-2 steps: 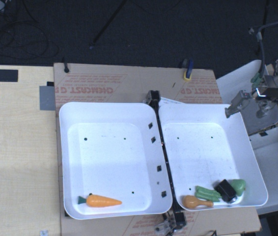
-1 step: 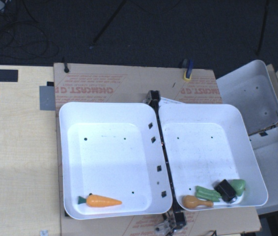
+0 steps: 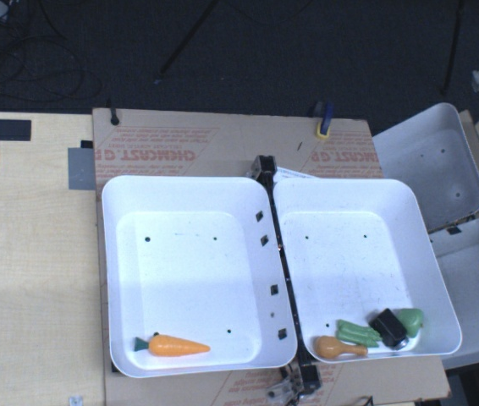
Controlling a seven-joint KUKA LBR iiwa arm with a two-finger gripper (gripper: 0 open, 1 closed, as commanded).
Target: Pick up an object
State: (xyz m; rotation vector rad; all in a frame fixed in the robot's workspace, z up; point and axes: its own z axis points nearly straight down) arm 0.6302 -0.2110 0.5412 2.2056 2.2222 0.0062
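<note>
From the overhead camera I see a pale wooden tabletop point(image 3: 28, 252) with a cardboard sheet point(image 3: 222, 142) under two white bins, and dark floor with cables behind. The left bin point(image 3: 121, 227) holds a toy carrot point(image 3: 176, 346) against its near wall. In the right bin point(image 3: 417, 227), near corner, a tan pear point(image 3: 338, 348), green pod point(image 3: 357, 333), black block point(image 3: 389, 327) and green lump point(image 3: 410, 318) crowd together, touching. Both bins' far halves lie open.

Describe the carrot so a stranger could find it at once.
Look at the left bin of the two white bins, then down to its near left corner. The carrot lies there on its side, alone, orange with a small dark green stub at its left end; the other toys huddle in the right bin.
</note>
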